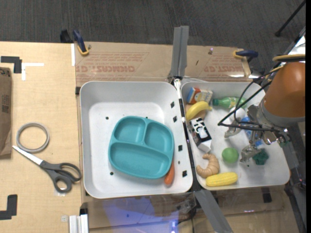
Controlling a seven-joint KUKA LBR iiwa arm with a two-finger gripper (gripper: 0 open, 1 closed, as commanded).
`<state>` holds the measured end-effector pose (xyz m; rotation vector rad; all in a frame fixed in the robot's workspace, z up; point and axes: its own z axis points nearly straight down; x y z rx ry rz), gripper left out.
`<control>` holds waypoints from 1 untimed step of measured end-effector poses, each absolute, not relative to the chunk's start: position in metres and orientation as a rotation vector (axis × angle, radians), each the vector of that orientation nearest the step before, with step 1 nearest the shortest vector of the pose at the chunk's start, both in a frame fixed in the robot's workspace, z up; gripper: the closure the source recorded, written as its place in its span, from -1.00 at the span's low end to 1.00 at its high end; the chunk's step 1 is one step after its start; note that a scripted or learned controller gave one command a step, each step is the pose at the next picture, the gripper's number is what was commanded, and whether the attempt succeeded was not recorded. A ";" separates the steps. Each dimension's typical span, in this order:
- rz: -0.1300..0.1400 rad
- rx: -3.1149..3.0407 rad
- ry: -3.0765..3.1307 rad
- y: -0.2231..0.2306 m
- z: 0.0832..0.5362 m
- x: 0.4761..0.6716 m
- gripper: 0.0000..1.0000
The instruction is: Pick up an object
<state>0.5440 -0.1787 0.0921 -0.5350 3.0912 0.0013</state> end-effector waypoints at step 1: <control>0.000 -0.734 3.053 -0.156 0.092 0.492 -1.00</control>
